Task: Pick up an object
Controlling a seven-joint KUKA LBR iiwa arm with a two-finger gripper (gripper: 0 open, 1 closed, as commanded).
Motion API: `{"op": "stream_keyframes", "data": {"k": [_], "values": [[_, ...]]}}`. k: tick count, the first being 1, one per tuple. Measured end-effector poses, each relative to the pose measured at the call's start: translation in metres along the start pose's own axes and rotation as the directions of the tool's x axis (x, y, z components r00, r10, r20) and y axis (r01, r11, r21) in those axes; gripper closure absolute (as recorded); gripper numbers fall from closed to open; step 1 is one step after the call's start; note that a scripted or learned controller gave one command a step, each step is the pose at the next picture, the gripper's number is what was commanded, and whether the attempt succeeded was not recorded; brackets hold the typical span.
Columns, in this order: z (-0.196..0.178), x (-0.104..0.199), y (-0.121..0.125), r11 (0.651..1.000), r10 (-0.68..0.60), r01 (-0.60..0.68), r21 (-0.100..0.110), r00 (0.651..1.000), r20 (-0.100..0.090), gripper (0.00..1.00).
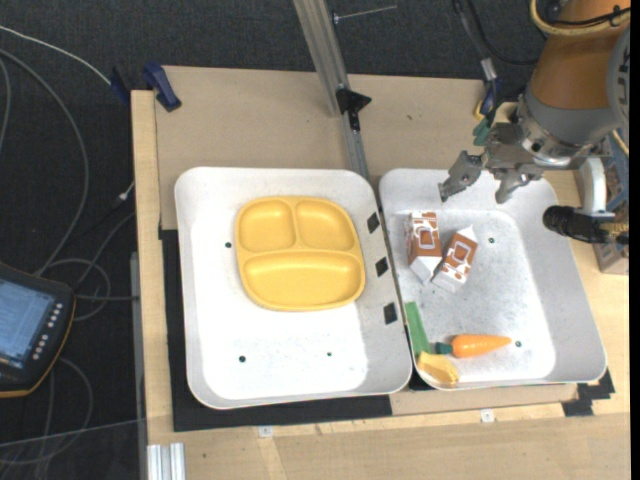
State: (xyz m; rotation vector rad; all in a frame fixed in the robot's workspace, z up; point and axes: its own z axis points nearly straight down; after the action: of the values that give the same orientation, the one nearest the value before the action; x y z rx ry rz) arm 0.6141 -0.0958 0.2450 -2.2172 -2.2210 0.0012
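Cartons, two small brown-and-white ones touching, lie loose in the right bin, near its back. Hand hangs over that bin's back rim, fingers spread, gripping nothing; likely lining up a descent. Toy carrot sits near the front.

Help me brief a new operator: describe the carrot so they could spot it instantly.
Look in the right-hand white bin, along its near edge. The carrot lies there on its side, between a green stick and the bin's near right corner. It is the bin's one orange thing; the two cartons farther back are brown and white.
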Motion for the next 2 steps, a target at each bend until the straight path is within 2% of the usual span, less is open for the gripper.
{"op": "stream_keyframes", "data": {"k": [1,2], "values": [[0.000,0.000,0.000,1.000,0.001,-0.001,-0.001,1.000,0.000,0.00],[0.060,-0.004,0.005,1.000,0.002,-0.002,0.006,1.000,0.000,0.00]]}}
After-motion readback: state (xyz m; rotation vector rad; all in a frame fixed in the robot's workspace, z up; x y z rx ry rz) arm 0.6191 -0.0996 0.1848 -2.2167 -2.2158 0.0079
